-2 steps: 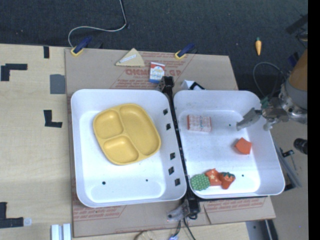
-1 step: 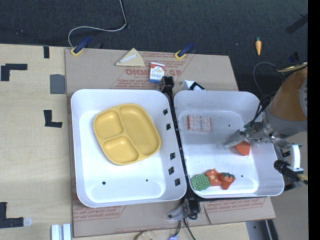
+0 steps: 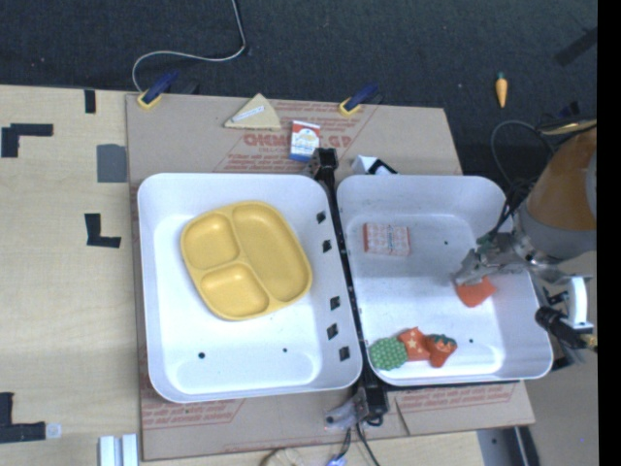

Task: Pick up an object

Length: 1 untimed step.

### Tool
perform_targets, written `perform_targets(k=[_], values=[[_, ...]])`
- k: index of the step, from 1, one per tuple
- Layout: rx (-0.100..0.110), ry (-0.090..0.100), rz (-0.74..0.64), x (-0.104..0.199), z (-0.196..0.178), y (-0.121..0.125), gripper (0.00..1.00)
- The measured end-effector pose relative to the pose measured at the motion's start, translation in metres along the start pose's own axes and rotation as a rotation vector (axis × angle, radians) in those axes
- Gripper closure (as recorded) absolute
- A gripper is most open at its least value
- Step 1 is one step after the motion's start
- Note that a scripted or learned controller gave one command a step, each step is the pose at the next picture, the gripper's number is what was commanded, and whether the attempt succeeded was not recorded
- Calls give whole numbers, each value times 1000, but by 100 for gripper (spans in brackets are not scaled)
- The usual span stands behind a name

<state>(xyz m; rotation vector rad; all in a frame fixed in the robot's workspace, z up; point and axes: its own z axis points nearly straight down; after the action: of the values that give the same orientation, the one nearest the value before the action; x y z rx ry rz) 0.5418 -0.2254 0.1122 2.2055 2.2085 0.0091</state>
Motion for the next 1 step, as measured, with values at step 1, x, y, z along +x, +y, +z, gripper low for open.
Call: perform_targets(k=[1], values=[[18, 11, -1, 41, -50, 7, 100]])
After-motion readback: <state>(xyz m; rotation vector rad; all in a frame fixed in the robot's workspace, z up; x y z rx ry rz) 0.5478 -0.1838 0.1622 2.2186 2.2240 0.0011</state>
